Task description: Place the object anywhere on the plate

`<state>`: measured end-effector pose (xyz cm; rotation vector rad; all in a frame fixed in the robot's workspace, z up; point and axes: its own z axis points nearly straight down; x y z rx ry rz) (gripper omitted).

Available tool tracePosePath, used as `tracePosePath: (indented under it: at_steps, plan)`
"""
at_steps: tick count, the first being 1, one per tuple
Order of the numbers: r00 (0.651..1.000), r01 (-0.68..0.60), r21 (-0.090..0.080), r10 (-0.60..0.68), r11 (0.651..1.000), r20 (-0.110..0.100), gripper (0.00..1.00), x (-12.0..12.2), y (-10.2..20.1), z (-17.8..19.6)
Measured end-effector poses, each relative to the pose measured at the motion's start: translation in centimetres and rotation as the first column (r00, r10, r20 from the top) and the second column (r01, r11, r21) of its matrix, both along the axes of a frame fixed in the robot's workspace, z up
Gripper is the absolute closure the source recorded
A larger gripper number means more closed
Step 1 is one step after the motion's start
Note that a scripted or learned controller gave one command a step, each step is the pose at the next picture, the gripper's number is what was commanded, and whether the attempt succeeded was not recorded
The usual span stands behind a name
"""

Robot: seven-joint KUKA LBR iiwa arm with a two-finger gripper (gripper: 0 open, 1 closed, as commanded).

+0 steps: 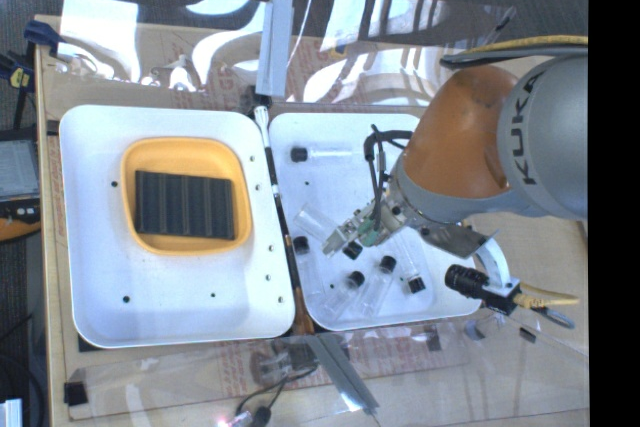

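Over the right bin point(330, 140), arm point(480, 150) reaches in from 3 o'clock, gripper point(352, 237) low near bin centre. Whether it is wide or narrow, or holds anything, I cannot tell; too small and cluttered. Small clear vials with black caps point(385, 264) lie scattered at 5–6 o'clock of the gripper, one cap point(298, 154) off at 11 o'clock. Object is probably one of these, so it sits in the right bin, well apart from the plate. Plate point(185, 157), yellow with a dark ribbed insert point(187, 203), sits in the left bin point(90, 295), upper middle. Arm pose suggests a pick attempt among the vials; transfer toward 9 o'clock not yet done.
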<state>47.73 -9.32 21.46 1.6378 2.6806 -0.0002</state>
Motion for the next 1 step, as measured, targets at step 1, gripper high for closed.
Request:
tracePosePath:
  at_steps: [1]
  plan:
    - [0.987, -0.161, 0.002, 0.161, 0.987, -0.004, 1.00, 0.17, 4.56, -2.34]
